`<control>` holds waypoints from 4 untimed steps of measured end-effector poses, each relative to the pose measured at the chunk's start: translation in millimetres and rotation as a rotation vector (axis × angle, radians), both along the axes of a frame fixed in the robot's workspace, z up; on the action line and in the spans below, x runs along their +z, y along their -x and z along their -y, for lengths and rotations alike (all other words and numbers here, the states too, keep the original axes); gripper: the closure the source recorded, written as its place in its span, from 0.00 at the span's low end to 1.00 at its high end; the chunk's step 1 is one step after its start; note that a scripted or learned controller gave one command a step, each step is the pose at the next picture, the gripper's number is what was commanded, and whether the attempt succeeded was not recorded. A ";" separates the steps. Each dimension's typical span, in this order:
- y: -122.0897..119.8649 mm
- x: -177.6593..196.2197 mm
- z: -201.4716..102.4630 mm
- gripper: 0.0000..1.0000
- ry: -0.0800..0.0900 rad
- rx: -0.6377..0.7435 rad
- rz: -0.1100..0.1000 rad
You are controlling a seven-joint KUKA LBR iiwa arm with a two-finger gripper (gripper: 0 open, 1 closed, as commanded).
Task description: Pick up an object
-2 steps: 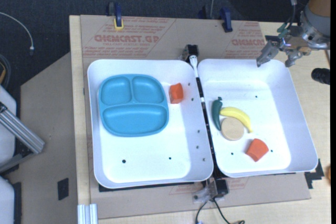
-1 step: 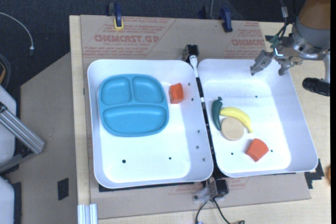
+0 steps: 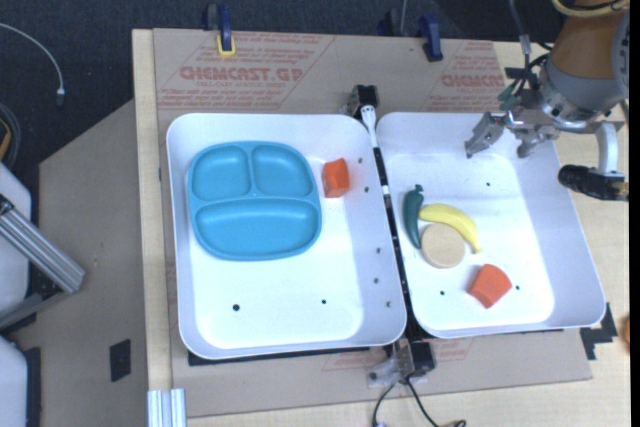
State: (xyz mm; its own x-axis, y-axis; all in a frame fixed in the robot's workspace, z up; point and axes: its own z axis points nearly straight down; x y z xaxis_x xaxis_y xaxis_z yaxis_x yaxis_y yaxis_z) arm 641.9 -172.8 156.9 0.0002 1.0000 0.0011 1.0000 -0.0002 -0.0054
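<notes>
In the right bin lie a yellow banana, a dark green pepper, a tan round disc and an orange-red block. A small orange block rests in the left bin, beside a blue divided plate. My gripper hangs over the far end of the right bin, its two fingers spread apart with nothing between them. It is well behind and to the right of the banana group.
Two blue clamps hold the brown board at the far edge. A black bracket sits between the bins at the back. The arm's orange band rises at the upper right.
</notes>
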 end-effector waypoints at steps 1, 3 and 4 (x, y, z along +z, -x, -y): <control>5.6 -60.7 5.9 0.00 0.000 -0.001 -0.001; -4.1 1.4 11.3 1.00 0.004 0.001 0.012; 4.7 57.9 12.8 1.00 0.004 -0.001 0.012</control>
State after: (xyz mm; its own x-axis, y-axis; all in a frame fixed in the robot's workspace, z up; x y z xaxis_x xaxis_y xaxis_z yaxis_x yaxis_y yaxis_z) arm 637.2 -185.6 214.8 0.0007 1.0000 -0.0027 1.0000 -0.0007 0.0068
